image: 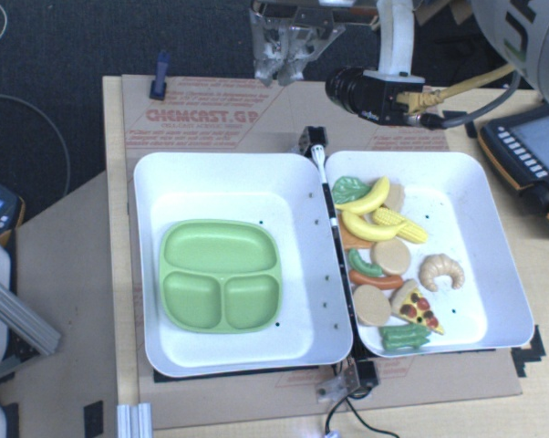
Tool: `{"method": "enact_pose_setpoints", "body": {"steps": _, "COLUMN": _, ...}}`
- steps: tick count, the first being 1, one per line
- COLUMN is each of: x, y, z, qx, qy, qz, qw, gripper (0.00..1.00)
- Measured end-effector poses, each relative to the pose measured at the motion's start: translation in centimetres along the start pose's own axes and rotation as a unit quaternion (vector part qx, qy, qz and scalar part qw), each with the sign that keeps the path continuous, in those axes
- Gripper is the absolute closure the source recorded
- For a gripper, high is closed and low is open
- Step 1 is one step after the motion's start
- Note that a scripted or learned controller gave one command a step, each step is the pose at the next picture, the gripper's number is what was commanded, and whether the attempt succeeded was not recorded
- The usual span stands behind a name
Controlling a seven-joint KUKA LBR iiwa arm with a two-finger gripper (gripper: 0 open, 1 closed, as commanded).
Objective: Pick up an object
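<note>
The jaws hang at the top of the view, above the brown board behind the left bin (147, 245), well apart from both bins. The gripper (279, 62) points down over the board's printed red lettering; nothing sits between its fingers, but whether they stand wide or narrow I cannot tell, since the metal parts blur together there.

The left bin holds a green tray (220, 275) with three compartments, lying flat near the bin's middle.

The right bin (493, 245) holds the toy food, gathered along its left side. A banana (370, 199) curves near the top, touching a green leaf (347, 188) on its left. Just below lies a corn cob (393, 229), yellow and slanted. A round tan cookie (392, 256) sits under the corn. A croissant (441, 270) lies to the right of it, a little apart from the rest. Lower down, a pizza slice (416, 307) rests beside a pale round piece (375, 307), with a green pepper (404, 338) near the bin's front edge. Orange and green pieces lie partly hidden beneath the others along the left wall.

A blue clip (159, 76) sits on the board's far left corner. A black camera (366, 94) is mounted just right of the gripper.
</note>
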State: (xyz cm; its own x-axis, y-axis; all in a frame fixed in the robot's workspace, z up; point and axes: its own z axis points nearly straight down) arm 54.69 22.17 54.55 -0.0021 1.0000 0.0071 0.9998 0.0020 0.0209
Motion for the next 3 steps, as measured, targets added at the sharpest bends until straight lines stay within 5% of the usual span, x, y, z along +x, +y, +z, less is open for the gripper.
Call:
{"method": "enact_pose_setpoints", "body": {"steps": 1, "x": -5.2, "y": -1.9, "z": 8.6, "qx": 0.015, "qy": -0.005, "qz": 0.004, "qw": 0.9999, "gripper": 1.00}}
{"method": "enact_pose_setpoints", "body": {"steps": 2, "x": -7.8, "y": -4.1, "z": 13.1, "qx": 0.014, "qy": -0.005, "qz": 0.003, "qw": 0.9999, "gripper": 1.00}}
{"method": "enact_pose_setpoints", "body": {"steps": 3, "x": -7.5, "y": -3.9, "z": 11.8, "qx": 0.009, "qy": -0.004, "qz": 0.001, "qw": 0.9999, "gripper": 1.00}}
